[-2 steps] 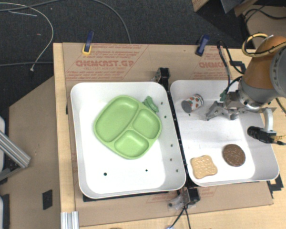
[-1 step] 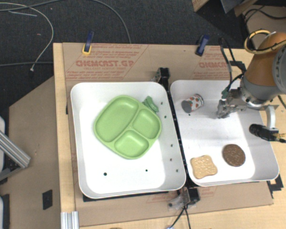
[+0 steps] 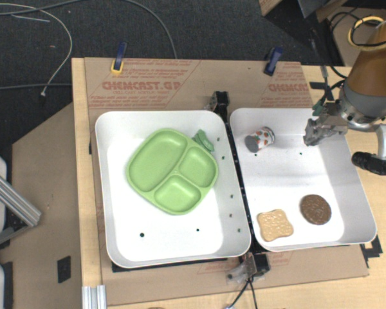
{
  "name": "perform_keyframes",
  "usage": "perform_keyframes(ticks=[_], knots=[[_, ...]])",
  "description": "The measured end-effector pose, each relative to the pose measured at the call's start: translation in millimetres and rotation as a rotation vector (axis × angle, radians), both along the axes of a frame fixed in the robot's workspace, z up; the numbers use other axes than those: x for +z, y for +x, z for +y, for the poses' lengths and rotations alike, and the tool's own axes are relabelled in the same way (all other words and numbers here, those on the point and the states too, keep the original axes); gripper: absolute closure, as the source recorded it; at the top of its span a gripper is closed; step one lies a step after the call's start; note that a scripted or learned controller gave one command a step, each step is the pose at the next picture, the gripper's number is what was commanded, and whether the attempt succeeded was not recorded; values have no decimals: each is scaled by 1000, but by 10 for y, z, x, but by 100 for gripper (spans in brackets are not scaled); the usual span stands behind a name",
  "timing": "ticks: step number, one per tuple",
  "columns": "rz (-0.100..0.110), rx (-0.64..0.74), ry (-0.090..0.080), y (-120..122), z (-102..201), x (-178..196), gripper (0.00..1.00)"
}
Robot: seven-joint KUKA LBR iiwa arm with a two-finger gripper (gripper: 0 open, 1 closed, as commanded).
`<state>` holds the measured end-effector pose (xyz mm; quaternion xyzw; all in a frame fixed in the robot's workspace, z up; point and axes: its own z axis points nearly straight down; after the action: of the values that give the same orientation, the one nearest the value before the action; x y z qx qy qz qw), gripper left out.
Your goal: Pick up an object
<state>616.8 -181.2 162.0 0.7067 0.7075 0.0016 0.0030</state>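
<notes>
The pincer [image 3: 319,132] sits at the upper right of the frame, over the back of the right-hand bin [image 3: 289,163]. Whether it is wide or narrow cannot be told from this angle, and nothing shows in its grasp.

Candidate objects in that bin:
- small cup [image 3: 260,139], lying on its side, near the pincer to its left;
- square cracker [image 3: 274,224], lower centre-right;
- round brown cookie [image 3: 316,209], just beside the cracker.

A green divided plate [image 3: 172,170] lies in the left-hand bin [image 3: 116,230].

Likely faults: the tipped cup may roll away on contact. The cracker and cookie lie flat, so the pincer may close over them or skid. A descent close to the bin wall may strike the rim.
</notes>
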Motion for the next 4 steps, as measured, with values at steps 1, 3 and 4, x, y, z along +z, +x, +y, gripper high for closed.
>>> perform_keyframes(ticks=[1, 3, 4], knots=[[0, 0, 0, 68, -89, 562, 100], [7, 5, 4, 135, 539, 671, 100], [6, 5, 4, 165, 1146, 751, 100]])
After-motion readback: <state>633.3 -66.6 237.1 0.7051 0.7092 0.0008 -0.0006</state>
